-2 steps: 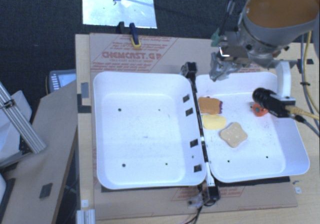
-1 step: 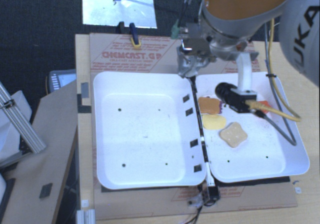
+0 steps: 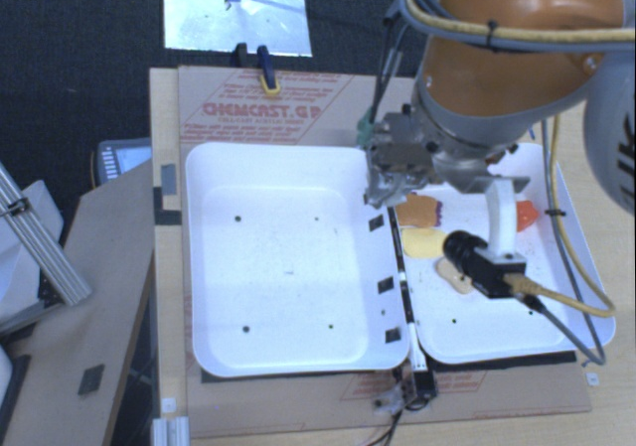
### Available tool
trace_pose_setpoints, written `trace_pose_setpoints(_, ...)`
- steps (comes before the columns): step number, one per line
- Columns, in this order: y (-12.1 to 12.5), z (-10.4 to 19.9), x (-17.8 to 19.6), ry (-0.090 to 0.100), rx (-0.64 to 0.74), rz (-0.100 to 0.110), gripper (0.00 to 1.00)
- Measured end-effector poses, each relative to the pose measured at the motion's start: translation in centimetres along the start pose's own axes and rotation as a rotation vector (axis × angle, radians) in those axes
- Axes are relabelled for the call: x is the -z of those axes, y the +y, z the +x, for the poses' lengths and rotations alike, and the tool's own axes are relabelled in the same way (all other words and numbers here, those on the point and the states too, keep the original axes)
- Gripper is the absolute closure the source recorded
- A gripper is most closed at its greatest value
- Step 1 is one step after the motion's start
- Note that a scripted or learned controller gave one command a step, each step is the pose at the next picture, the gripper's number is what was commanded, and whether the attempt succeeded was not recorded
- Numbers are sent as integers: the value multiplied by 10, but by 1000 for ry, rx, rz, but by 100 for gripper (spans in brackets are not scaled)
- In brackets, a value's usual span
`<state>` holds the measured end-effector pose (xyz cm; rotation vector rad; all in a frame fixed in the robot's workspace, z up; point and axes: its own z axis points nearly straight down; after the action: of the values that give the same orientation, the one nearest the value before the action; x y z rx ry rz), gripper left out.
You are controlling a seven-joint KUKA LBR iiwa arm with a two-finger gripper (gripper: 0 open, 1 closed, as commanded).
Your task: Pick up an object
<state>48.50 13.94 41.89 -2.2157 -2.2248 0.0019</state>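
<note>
Your arm, orange band and all, is hanging over the right bin (image 3: 556, 335) from the right side, wrist bulk blocking much of that bin's upper half.

Claw (image 3: 393, 191): it is sitting low at the seam between the two bins, near the right bin's upper left corner. You cannot tell from here whether it is spread or pressed together; the wrist housing is covering it. Nothing is showing pinched in it.

Objects: a small heap is lying just right of and below the claw. An orange-brown piece (image 3: 419, 211) is closest, a pale yellow piece (image 3: 424, 243) just below it, a tan piece (image 3: 455, 280) further down, and a red-orange piece (image 3: 525, 216) out to the right, partly behind a white bracket.

Progress, as a judgement: the pick is not yet done. Everything is resting on the bin floor; closing on a piece and lifting are both remaining.

Edges and room: the claw is working tight against the bin's inner wall and the dark divider strip, so sideways room to its left is slim. The left bin (image 3: 199, 235), beyond the divider, is giving wide bare floor. A black cable fitting (image 3: 482, 270) is crowding the heap from below right.
</note>
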Motion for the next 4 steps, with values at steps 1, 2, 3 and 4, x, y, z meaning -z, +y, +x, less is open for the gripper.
trace_pose_setpoints(1, 2, -23, 109, 4, -2, -16, 100)
trace_pose_setpoints(2, 42, 36, -45, -3, 5, 10, 100)
trace_pose_setpoints(3, 1, -50, 39, 1, -10, -13, 100)
trace_pose_setpoints(4, 1, 19, 57, 3, 6, -7, 100)
